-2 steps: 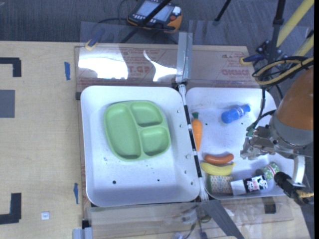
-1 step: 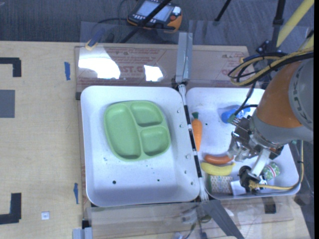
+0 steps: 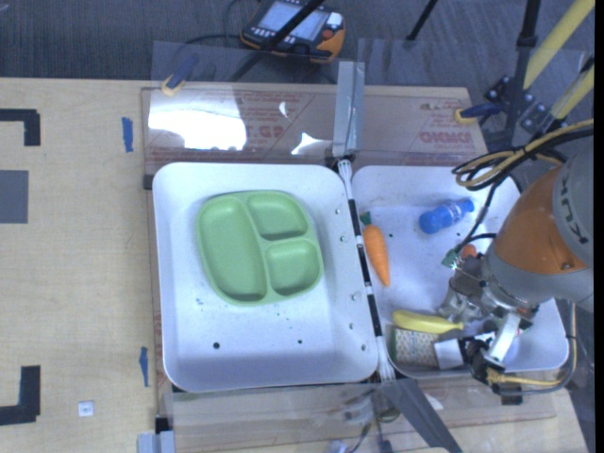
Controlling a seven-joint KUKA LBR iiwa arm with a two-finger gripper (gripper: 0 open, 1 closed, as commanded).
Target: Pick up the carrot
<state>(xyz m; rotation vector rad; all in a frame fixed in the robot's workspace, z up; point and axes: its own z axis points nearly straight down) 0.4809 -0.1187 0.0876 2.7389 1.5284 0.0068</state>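
An orange carrot [image 3: 377,253] lies along the left wall of the right bin [image 3: 401,192], with its thin tip pointing toward the front. My gripper [image 3: 460,300] hangs low over the front right of that bin, well to the right of the carrot and nearer the front. It sits just above a yellow banana [image 3: 425,323]. Nothing shows between it and the carrot, and the wrist hides how the gripper stands.
A blue bottle [image 3: 442,215] lies at the back of the right bin. A speckled sponge-like block [image 3: 411,346] rests at the front beside the banana. The left bin [image 3: 179,281] holds a green divided plate [image 3: 260,245].
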